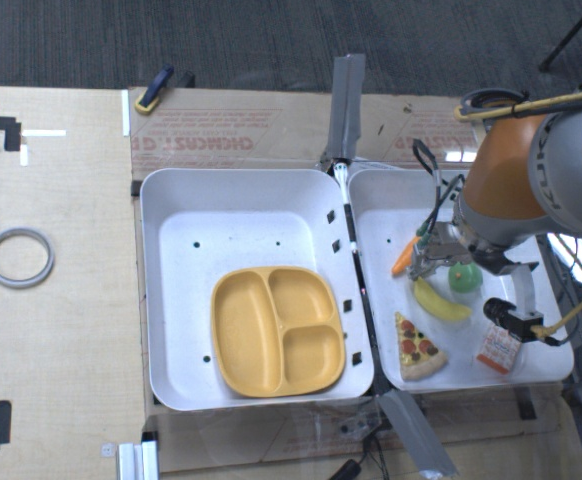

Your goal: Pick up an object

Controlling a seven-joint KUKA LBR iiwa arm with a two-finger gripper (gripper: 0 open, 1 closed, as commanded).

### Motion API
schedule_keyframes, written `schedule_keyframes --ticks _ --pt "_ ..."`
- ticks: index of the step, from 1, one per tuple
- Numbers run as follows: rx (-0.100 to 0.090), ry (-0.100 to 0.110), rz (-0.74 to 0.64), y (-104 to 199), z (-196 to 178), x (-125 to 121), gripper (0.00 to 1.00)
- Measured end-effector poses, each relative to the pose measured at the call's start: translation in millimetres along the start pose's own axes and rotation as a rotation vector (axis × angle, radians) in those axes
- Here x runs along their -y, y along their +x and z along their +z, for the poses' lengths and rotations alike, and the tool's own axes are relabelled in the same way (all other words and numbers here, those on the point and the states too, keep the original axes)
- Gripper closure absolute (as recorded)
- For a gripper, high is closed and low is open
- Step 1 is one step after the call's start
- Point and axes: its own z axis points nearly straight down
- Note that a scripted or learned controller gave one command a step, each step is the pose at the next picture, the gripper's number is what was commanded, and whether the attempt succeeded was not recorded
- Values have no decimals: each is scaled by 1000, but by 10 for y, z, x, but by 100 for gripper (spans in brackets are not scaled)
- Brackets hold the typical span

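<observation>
The right bin [381, 208] holds an orange carrot [403, 258], a yellow banana [441, 303], a green round fruit [462, 277], a pizza slice [417, 347] and a small red-and-white packet [497, 349]. My gripper [429, 263] reaches down from the right into this bin, just right of the carrot and above the banana's left end. The green fruit lies close on its right side. Nothing is visibly held between its tips.
A yellow three-compartment plate [276, 330] lies in the left bin [171, 268]. A roll of tape [18, 257] rests on the bench at far left. Cardboard [241, 128] lies behind the bins. The arm's orange band [506, 173] overhangs the right bin's back corner.
</observation>
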Motion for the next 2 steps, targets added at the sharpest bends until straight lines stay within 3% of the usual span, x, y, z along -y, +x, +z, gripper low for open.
schedule_keyframes --ticks 1,2 --pt "3 -5 -88 414 -1196 -209 100" --pt "3 -5 -430 365 -1496 193 100"
